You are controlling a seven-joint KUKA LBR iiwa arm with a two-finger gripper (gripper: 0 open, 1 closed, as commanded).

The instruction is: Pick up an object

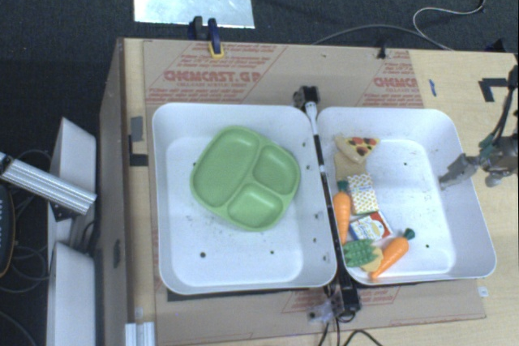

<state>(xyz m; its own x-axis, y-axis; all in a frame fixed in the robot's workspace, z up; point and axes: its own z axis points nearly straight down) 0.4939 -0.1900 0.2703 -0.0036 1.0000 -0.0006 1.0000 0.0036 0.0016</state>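
At the right bin's [454,134] far right rim, the gripper [458,170] pokes in low, level, pointing left; whether it's open or closed, can't tell. Toys hug the left wall: pizza slice [358,147], two carrots [342,215], small packets [362,194], all untouched, well apart from the gripper.

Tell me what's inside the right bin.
The right bin holds a pizza slice, two carrots, small cards and a green piece, piled along its left wall. Anything beneath them is covered.
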